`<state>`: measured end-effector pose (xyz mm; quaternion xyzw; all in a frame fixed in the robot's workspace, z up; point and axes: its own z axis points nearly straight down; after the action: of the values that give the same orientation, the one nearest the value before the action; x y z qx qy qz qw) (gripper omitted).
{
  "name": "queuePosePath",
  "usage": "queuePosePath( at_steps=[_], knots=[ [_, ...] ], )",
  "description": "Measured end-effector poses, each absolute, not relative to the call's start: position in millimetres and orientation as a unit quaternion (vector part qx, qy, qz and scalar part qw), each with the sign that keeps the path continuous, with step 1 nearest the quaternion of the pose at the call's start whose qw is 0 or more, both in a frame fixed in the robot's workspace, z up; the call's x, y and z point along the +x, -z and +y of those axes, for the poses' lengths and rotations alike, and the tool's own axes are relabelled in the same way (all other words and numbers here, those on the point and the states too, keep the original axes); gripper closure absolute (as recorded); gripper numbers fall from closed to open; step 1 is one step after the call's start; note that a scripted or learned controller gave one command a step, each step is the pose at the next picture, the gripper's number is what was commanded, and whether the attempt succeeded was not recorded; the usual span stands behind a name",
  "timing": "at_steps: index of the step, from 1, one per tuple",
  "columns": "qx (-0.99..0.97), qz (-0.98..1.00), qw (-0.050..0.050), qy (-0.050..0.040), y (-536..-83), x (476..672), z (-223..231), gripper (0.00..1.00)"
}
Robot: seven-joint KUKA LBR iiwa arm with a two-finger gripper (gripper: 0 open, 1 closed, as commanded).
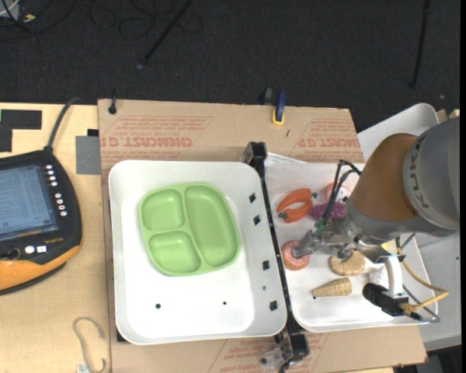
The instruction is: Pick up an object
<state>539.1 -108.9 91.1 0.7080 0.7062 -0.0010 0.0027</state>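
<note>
The grey arm (419, 185) with its orange band is reaching in from the right and hanging low over the right bin (295, 301). Its gripper (322, 239) is sitting among the toy food near the bin's middle; whether it is parted or closed cannot be told, and nothing is visibly gripped.

A pink doughnut-like ring (296, 255) is lying just left of the gripper, near the divider between the bins. An orange-red curved piece (295, 203) is lying above it, its long axis running roughly left to right. A purple item (328, 208) is showing partly behind the gripper's cables. A round tan cookie (348, 265) is resting below the wrist, and an ice cream cone (331, 288) is lying on its side, long axis nearly horizontal, tip pointing left.

In the left bin (132, 286), a green divided plate (189, 228) is sitting flat.
</note>
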Motion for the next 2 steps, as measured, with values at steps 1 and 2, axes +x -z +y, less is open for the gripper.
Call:
queuePosePath(
  at_steps=[1,2],
  knots=[
    [0.710,0.704,-0.002,-0.0055,-104,541.3,-106,1.00],
    [0.707,0.707,0.000,0.0001,-161,532.6,-104,1.00]
  ],
)
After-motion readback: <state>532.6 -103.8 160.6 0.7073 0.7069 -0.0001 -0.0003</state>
